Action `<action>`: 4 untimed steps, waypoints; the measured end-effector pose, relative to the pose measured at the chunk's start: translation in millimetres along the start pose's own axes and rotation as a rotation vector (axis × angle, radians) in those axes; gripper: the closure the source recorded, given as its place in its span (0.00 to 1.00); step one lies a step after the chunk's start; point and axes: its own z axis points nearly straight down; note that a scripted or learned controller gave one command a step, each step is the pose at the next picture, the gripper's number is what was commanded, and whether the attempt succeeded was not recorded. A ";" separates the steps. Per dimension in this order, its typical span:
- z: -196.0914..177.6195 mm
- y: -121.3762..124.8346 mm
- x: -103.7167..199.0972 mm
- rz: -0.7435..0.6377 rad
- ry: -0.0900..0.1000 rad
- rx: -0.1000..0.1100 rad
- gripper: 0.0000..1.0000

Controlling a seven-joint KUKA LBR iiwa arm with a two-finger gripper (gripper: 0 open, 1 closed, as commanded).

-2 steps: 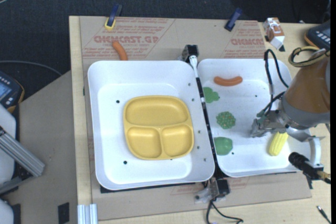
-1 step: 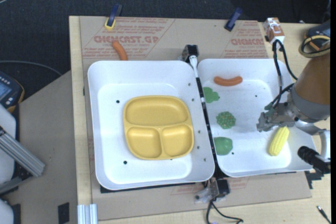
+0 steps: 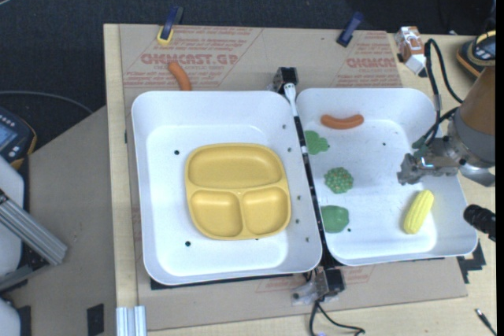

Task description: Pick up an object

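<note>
The right bin (image 3: 370, 244) holds an orange sausage (image 3: 342, 121) near its far side, a small green leafy piece (image 3: 315, 143), a green broccoli head (image 3: 339, 180), a green pepper-like piece (image 3: 334, 218) and a yellow corn cob (image 3: 418, 212) at the near right. My gripper (image 3: 416, 167) hangs low at the bin's right side, just above and left of the corn cob's upper end. Nothing shows between its fingers. The arm comes in from the right edge.
The left bin (image 3: 153, 193) holds a yellow three-compartment tray (image 3: 236, 190). Another orange sausage (image 3: 180, 75) lies on the cardboard behind the left bin. Blue clamps (image 3: 168, 25) (image 3: 350, 28) grip the board's far edge. Cables run along the right side.
</note>
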 end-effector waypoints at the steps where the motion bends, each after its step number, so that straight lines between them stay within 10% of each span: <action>1: -45.7 1.8 -0.4 0.000 0.000 -0.002 1.00; 4: -46.8 46.7 85.0 0.001 0.004 0.008 1.00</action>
